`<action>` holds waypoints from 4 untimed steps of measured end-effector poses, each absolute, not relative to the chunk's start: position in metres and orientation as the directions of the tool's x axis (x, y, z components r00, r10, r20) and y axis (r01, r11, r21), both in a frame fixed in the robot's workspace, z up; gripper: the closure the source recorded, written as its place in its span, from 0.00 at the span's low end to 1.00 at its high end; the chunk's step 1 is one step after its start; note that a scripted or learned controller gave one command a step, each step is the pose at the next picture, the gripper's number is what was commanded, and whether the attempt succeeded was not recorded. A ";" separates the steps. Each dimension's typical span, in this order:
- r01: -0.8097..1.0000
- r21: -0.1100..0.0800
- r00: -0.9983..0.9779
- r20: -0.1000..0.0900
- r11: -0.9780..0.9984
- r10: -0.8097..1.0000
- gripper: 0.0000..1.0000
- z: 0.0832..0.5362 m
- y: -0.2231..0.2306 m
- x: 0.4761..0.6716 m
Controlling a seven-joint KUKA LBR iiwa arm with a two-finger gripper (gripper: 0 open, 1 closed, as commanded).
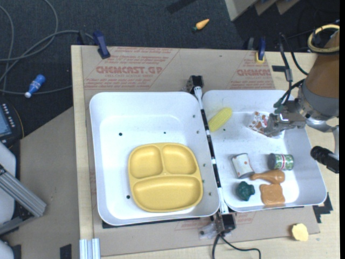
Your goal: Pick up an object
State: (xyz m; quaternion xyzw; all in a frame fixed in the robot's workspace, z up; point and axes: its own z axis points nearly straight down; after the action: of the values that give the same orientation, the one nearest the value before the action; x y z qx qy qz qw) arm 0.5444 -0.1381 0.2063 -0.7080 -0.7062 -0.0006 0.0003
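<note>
The orange toy drumstick (268,177), the green broccoli toy (246,190) and the little can (281,162) are lying at the near end of the right bin (302,198). Further back, the gripper (277,124) is hanging low over a small crinkly packet (260,121). The packet is sitting just to the left of the gripper, maybe touching it. How wide the gripper is, I cannot tell. The yellow corn toy (220,119) is lying further left, tilted.

Grey arm (322,85) reaching from right – wrist bent low
</note>
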 end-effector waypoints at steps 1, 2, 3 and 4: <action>1.000 0.003 0.005 -0.005 -0.005 1.000 1.00 0.197 -0.205 0.566; 1.000 0.002 0.000 -0.001 0.000 1.000 0.00 0.197 -0.200 0.566; 1.000 -0.011 0.001 0.009 -0.001 1.000 0.00 0.090 -0.218 0.528; 1.000 0.001 0.000 0.000 0.000 1.000 1.00 0.107 -0.220 0.531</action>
State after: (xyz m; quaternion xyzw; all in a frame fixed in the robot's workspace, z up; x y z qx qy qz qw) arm 0.5314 -0.2199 0.1066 -0.7072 -0.7070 -0.0004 -0.0007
